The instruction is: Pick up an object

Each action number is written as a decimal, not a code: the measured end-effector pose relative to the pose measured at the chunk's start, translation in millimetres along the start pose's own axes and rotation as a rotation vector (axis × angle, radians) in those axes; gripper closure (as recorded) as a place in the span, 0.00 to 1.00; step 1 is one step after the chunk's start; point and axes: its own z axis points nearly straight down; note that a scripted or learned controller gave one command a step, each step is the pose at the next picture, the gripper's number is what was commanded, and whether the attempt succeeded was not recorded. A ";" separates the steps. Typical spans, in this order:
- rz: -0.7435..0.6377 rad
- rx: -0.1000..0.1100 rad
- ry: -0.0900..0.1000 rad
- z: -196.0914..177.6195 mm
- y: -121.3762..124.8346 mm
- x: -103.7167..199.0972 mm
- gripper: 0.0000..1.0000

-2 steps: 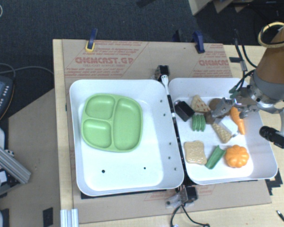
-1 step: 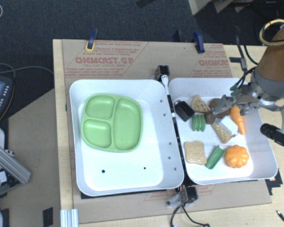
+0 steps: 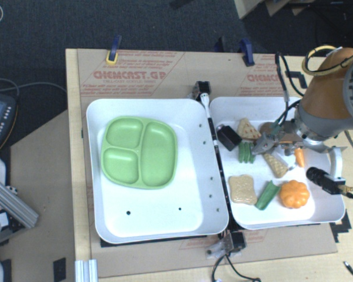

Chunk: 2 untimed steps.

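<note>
Gripper [image 3: 265, 144] (grip state unreadable) hovers mid right bin [image 3: 247, 107], toys crowding; left bin [image 3: 165, 216] roomier.

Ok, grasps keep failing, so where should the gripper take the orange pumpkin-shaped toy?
Probably from straight above, across the orange pumpkin toy's rounded middle. Fingers should close along the bin's near-far line: the green piece touches its left side and the bin wall lies close on its right.

The arm [image 3: 332, 93] runs off the picture's right edge. Its gripper [image 3: 269, 141] blurs against the food below, fingers unreadable. The screen [image 3: 0, 119] at the left edge is cut off.
</note>
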 end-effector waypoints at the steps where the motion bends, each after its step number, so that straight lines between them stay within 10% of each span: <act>1: 0.002 -0.021 -0.008 25.4 4.4 -2.7 0.00; 2: 0.004 -0.026 -0.014 15.6 5.1 -4.9 1.00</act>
